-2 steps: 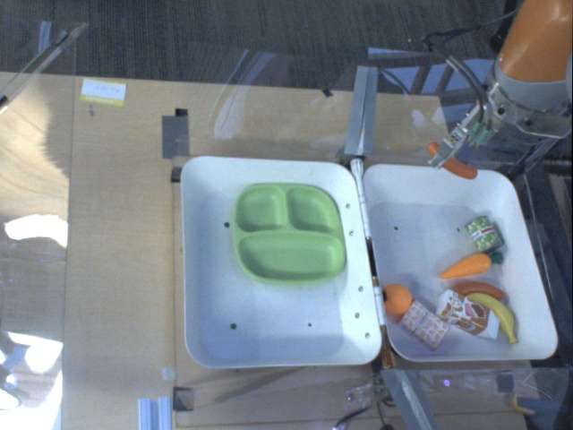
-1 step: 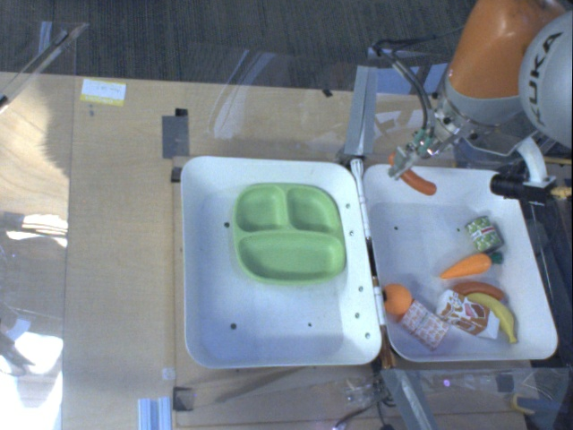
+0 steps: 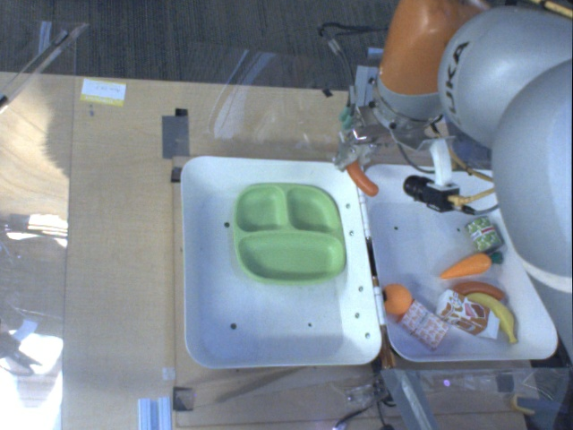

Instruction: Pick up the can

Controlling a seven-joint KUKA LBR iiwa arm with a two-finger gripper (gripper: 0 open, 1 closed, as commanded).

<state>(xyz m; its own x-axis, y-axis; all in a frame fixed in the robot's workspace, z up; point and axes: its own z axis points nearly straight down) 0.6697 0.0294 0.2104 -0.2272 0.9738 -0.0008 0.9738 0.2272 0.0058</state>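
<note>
A small green-and-white can (image 3: 483, 233) stands in the right bin (image 3: 407, 240) near its right side, partly hidden by the arm. My gripper (image 3: 352, 158) hangs over the top of the rim between the two bins, far to the can's left. It is shut on the upper end of a red-orange sausage (image 3: 363, 180), which dangles slanted below the fingers over that rim.
The left bin (image 3: 206, 312) holds a green divided plate (image 3: 289, 233). In the right bin lie a carrot (image 3: 466, 267), an orange (image 3: 397, 299), a pink patterned pack (image 3: 423, 323), a small carton (image 3: 466, 313) and a banana (image 3: 503, 319). The arm's bulk covers the right bin's far right.
</note>
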